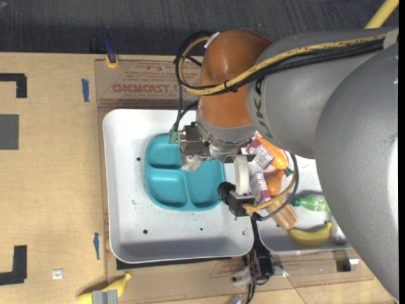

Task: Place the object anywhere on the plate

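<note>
Teal plate [166, 183] directly beneath the gripper [192, 158], lying flat in the left white bin [123, 189]. Smooth, slightly glossy plastic, rounded-rectangle outline with soft corners, split by raised ridges into compartments; one large well on the far side from the wrist, smaller wells nearer it. Right-hand part of the plate covered by the arm.

Gripper poised low over the plate's middle ridge, metal and black hardware crowded around it. Cannot tell whether clenched, released, or grasping anything: grip area hidden under the wrist. Cannot tell either which piece is meant for the plate.

Behind the gripper, on the arm's side, a cluster of small toy-like pieces in the right bin [306, 168]: a curved yellow banana [311, 234], matte and smooth; a translucent green bottle [311, 202]; an orange tapered piece [273, 183]; a red and purple printed packet [258, 149]; a tan rounded piece [286, 218].

Above the gripper, the glossy orange band [229, 68], domed, with yellow-and-black braided cables [304, 48] looped over it. Grey arm shell smooth and bulky.

Beyond the plate, away from the arm, flat brown board [57, 170] with blue tape strips [85, 88].
</note>
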`<state>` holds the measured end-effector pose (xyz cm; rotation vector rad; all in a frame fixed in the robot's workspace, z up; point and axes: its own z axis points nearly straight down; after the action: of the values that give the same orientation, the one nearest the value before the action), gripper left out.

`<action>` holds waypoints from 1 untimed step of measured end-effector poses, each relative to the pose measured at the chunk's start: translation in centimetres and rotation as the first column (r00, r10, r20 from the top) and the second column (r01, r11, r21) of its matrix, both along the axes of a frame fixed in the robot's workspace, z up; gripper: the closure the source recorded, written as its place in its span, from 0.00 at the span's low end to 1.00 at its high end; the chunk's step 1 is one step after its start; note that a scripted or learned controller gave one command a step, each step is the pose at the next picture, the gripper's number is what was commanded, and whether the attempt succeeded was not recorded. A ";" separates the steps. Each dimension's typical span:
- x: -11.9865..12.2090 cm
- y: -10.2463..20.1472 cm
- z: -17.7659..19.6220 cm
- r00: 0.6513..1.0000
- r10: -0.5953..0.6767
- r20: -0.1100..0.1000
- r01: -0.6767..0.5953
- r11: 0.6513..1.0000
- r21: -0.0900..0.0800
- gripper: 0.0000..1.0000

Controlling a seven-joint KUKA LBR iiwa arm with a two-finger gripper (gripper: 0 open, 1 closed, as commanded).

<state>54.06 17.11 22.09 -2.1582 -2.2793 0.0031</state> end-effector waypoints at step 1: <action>0.0 0.0 -0.1 1.000 -0.001 -0.001 0.001 1.000 0.000 0.00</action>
<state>54.04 17.11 22.04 -2.1585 -2.2778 0.0047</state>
